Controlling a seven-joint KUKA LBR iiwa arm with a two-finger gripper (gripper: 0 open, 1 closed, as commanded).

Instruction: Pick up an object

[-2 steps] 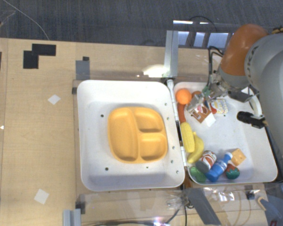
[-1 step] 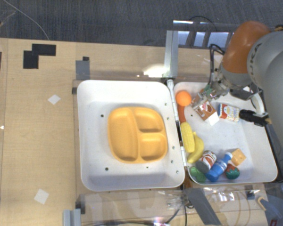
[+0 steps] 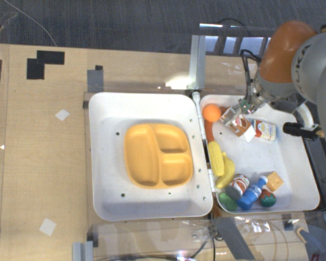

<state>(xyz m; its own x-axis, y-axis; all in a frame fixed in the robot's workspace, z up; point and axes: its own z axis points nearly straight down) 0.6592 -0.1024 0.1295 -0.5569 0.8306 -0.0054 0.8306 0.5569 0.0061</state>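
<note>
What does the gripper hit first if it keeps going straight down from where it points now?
Probably the brown-and-white packet right under the gripper in the right bin; the height gap between them is hard to judge from this slanted view.

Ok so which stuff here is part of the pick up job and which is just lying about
Part of the job:
gripper, low over the right bin
small carton right under it
orange ball, banana, blue bottle, can, also loose in that bin

Just lying about:
yellow divided tray in the left bin
black tape patches on the bench
</note>
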